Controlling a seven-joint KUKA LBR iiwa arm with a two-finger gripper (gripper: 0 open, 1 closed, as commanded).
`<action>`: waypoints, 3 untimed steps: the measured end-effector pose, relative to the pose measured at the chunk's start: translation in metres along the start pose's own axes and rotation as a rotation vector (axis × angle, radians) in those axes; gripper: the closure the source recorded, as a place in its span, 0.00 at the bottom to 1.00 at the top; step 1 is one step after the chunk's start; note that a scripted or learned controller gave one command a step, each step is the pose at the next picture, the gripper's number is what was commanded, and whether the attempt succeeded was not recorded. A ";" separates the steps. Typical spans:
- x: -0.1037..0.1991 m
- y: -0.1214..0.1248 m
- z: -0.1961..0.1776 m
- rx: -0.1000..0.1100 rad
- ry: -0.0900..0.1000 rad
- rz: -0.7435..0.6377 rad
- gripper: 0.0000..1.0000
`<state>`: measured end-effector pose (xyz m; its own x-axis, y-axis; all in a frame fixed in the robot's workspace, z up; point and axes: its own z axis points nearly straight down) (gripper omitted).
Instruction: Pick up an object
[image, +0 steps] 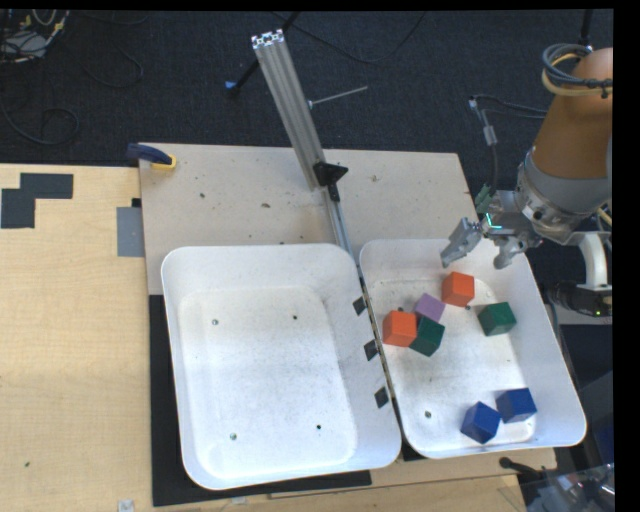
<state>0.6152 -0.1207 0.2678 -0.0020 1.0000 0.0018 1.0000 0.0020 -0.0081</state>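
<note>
1. Orange cube (458, 288) sits in the upper part of the right bin (560, 400), just below the gripper (485, 246) and right of centre in the frame.
2. The gripper hangs over the bin's upper edge with its two fingers spread apart, one (461, 243) to the left and one (507, 250) to the right; nothing lies between them.
3. The arm (575, 130) enters from the upper right of the frame, its orange band standing above the grey wrist.
4. A purple cube (430, 308) lies just below and left of the orange cube, near it; whether they touch I cannot tell.
5. A second orange cube (399, 327) rests near the bin's left wall, touching a dark green cube (428, 337) on its right.
6. The purple cube touches that dark green cube from above.
7. Another green cube (496, 318) sits alone to the right, apart from the cluster.
8. Two blue cubes (480, 421) (516, 404) lie just beside each other in the lower right corner of the bin.
9. The left bin (200, 300) fills the lower middle of the frame, beside the right bin.
10. An aluminium rail (295, 110) slants from the top centre of the frame down to the gap between the bins.
11. A small blue and yellow clamp (152, 155) lies at the upper left corner of the bench board.
</note>
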 end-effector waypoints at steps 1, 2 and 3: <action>0.000 0.001 -0.003 -0.005 -0.001 0.000 0.00; -0.001 -0.010 0.052 0.001 -0.001 0.002 0.00; 0.002 -0.019 0.114 0.002 0.000 0.003 0.00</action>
<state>0.5955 -0.1182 0.1542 0.0008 1.0000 0.0020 0.9999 -0.0008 -0.0106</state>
